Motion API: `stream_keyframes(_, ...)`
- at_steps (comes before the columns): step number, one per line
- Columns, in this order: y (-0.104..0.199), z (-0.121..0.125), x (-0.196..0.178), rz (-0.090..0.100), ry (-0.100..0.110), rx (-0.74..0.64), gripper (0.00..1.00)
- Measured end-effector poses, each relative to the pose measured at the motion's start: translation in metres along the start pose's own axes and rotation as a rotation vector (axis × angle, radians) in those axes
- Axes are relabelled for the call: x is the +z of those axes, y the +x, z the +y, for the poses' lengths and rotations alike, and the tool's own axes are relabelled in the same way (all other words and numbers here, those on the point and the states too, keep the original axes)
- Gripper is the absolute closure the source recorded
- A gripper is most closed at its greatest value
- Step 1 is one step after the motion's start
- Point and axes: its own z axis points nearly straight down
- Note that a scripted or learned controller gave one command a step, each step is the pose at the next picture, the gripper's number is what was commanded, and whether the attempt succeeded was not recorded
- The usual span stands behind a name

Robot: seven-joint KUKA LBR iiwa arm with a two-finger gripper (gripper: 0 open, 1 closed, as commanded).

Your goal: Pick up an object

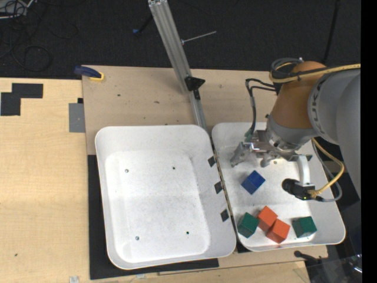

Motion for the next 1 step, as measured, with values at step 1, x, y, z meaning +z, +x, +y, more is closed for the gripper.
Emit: stream_keyframes(1,0.0009,0.0008,0.0322,-0.001,-0.009,0.001,0.0)
